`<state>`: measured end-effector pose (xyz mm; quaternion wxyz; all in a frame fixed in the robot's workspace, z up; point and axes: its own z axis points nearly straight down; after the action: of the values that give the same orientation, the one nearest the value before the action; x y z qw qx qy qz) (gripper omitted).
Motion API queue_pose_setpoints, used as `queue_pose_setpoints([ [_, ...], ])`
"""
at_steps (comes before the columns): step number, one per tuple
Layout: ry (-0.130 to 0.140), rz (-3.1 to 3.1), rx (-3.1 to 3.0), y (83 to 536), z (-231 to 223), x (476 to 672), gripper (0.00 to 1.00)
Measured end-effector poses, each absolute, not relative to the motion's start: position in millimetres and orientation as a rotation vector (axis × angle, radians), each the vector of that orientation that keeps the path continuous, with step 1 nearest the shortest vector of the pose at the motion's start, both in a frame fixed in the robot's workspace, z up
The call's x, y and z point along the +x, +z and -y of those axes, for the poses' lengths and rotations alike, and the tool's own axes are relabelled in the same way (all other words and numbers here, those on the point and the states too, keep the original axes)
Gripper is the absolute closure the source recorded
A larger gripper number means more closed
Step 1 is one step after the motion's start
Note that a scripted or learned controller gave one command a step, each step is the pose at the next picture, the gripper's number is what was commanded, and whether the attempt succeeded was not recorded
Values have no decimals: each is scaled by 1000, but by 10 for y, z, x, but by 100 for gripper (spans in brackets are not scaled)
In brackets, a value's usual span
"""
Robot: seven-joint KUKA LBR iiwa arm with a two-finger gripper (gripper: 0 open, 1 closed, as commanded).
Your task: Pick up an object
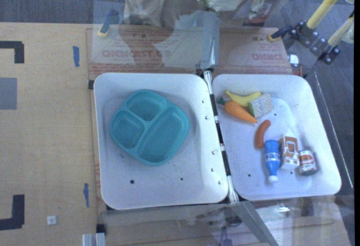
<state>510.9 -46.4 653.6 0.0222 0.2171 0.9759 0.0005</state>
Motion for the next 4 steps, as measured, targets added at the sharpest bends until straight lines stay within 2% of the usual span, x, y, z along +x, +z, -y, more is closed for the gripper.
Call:
queue_pose_setpoints([
  [1,0,-3038,668,6436,444,5187,0],
  [2,-1,-3073,648,4338,972,4842,0],
  [3,1,-3040,780,2859,1103,4805,0],
  [4,2,-3107,447,1049,1223,5070,0],
])
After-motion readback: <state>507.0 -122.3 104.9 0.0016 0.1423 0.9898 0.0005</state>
